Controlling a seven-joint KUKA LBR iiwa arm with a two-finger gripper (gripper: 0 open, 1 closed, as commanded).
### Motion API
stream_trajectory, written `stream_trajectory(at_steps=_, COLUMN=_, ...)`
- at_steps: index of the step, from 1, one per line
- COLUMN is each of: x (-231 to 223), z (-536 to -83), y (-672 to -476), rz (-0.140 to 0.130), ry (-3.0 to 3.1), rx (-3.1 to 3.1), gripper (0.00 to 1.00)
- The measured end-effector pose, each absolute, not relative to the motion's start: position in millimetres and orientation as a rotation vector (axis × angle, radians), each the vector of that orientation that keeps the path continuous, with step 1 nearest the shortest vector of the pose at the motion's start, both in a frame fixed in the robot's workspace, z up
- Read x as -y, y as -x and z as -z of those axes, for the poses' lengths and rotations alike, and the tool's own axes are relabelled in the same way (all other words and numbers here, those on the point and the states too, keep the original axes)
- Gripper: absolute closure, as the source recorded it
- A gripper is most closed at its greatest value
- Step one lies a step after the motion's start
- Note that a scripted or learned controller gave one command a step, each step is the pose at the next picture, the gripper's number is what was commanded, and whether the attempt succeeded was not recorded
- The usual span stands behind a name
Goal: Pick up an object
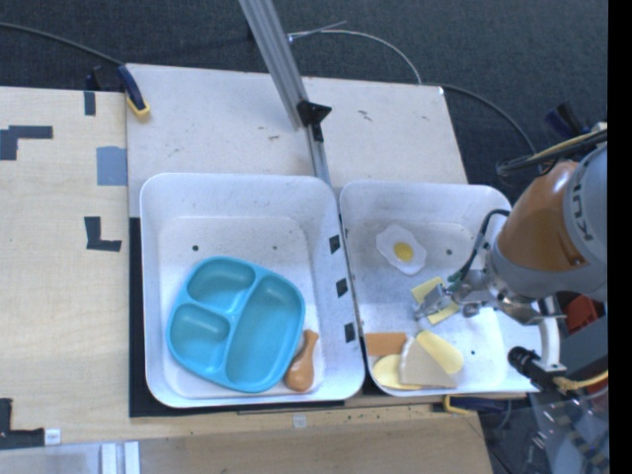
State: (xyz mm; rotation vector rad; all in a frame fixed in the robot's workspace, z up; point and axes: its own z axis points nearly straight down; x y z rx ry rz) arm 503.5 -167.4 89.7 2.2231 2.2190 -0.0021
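My gripper (437, 305) is low in the right bin (464, 203), reaching in from the right under the grey arm with its orange band (541, 220). It sits right over a small flat yellow piece (427, 289), which pokes out on its upper left and lower side. A fried egg toy (401, 250) lies just up and left of it. An orange block (385, 344) and a pale yellow wedge (429, 359) on a yellow disc (386, 370) lie along the bin's front edge.
The left bin (158, 205) holds a blue divided plate (237, 322) and a brown drumstick (303, 362) at its front right. A metal rail (276, 52) slants down to the divide between the bins. Cables run across the dark floor behind.
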Motion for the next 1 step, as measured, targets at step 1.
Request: stream_trajectory(at_steps=1, x=167.9, z=-255.8, y=-521.7, rz=-0.005, ry=-2.214, rx=-2.219, gripper=0.00)
